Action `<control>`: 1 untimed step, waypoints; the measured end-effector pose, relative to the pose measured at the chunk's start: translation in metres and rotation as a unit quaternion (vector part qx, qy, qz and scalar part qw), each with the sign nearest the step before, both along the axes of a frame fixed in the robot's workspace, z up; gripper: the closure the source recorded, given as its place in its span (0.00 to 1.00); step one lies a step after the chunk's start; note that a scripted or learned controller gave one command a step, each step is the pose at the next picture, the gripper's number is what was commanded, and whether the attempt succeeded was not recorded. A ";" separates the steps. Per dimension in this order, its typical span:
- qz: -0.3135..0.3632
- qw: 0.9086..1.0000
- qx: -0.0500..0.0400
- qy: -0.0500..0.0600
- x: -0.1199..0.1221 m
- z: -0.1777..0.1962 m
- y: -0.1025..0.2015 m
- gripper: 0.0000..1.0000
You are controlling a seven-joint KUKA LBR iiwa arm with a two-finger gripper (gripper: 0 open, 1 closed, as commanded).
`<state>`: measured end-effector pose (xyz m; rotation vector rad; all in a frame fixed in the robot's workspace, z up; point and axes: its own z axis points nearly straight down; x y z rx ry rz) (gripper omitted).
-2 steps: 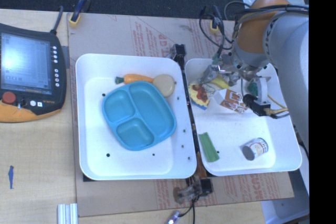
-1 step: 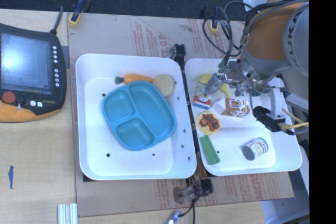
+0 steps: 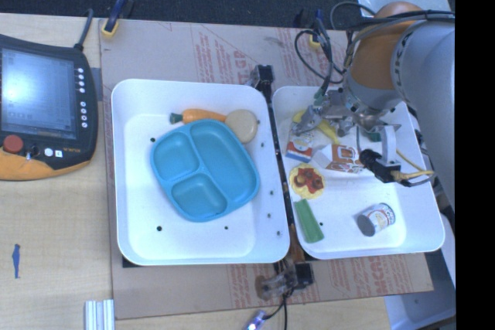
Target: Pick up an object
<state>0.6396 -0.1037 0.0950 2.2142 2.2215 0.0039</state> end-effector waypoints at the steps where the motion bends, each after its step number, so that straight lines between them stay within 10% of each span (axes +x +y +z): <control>1: 0.001 1.000 0.001 0.001 0.019 0.000 -0.012 0.00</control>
